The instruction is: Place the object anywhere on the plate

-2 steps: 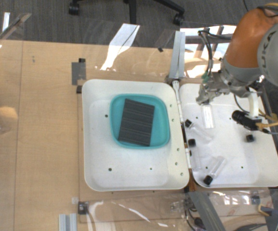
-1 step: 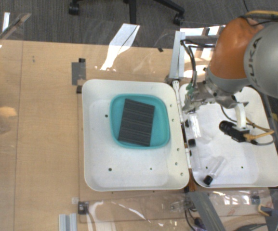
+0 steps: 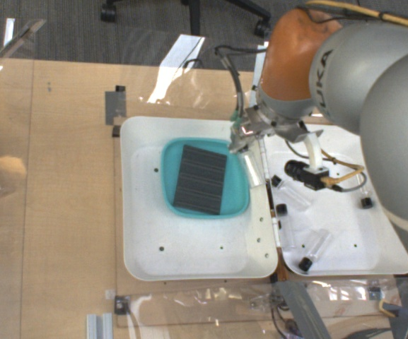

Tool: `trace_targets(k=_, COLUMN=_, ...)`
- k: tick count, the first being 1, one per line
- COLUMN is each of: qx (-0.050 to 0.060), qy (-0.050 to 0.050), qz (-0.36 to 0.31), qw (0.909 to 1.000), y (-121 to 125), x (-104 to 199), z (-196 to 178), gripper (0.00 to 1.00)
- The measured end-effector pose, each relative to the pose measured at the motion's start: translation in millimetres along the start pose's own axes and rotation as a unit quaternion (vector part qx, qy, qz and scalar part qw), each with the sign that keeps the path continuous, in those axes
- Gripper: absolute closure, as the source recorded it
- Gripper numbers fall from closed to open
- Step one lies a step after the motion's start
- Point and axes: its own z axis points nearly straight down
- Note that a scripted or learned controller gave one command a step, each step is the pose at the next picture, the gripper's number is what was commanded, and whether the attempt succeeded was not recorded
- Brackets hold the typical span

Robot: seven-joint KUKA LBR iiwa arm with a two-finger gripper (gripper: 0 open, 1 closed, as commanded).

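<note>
Arm overhead, jaws at plate's right rim, state cannot be told | dark ribbed block lies on teal plate, left bin | step: placement seemingly done | next: withdraw clear.

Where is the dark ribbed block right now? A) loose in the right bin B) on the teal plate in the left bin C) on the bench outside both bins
B: the dark ribbed block lies flat on the teal plate, inside the left bin.
</note>
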Motion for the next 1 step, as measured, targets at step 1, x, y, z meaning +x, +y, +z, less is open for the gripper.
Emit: trace_targets(k=1, qx=0.0, qy=0.0, qz=0.0, qw=1.0, y=0.0, x=-0.3, z=-0.2, gripper=0.0)
